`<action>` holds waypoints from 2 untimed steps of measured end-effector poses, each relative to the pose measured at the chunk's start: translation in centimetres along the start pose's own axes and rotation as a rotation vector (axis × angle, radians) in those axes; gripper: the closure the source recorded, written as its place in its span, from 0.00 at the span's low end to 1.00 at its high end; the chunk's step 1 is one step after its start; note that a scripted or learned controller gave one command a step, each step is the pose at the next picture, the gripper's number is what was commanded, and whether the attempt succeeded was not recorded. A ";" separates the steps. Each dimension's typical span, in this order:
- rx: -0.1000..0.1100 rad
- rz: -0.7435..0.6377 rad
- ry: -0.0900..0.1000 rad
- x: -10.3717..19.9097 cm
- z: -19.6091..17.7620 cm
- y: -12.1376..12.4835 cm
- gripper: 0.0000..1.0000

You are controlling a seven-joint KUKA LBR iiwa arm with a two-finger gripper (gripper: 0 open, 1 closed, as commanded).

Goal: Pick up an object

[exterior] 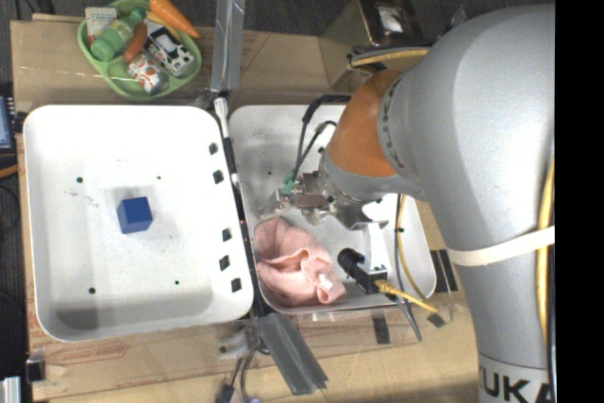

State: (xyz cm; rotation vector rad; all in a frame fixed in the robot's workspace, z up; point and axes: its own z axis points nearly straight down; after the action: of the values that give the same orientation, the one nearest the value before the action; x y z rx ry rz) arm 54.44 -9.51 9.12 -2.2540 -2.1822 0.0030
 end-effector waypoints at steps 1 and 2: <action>0.001 0.002 0.000 -1.0 0.1 -6.2 0.00; 0.004 -0.001 0.002 -1.0 -0.8 -6.2 1.00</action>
State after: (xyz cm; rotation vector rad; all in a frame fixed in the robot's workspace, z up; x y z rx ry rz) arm 48.20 -10.27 9.99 -2.2497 -2.1811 0.0050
